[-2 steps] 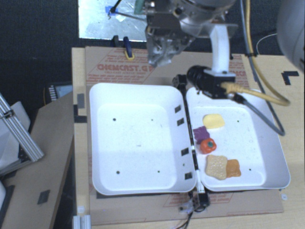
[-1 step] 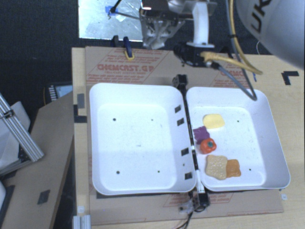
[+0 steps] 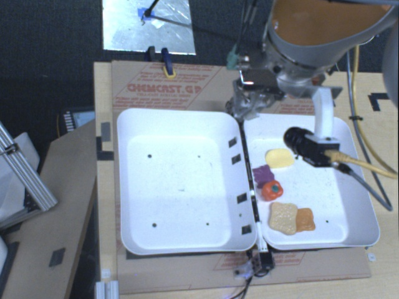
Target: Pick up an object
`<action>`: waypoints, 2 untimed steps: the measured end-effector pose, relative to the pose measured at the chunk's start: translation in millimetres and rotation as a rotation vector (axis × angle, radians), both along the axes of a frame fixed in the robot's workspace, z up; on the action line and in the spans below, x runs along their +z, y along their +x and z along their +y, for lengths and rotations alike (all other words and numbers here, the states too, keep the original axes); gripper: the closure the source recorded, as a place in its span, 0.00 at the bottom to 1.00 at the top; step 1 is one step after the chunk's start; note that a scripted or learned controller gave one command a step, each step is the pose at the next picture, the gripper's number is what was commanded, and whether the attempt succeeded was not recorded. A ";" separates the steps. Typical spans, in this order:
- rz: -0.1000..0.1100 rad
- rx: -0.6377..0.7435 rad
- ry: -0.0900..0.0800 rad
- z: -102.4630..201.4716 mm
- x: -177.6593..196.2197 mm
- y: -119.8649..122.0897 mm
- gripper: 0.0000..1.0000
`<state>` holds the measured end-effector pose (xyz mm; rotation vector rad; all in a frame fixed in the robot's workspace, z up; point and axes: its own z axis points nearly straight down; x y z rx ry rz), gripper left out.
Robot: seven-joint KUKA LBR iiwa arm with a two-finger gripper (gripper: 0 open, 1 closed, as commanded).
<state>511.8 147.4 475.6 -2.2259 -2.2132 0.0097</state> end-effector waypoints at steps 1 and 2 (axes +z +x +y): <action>-0.007 0.016 0.005 54.6 4.4 -26.8 1.00; -0.013 0.013 0.008 89.1 62.7 -25.7 1.00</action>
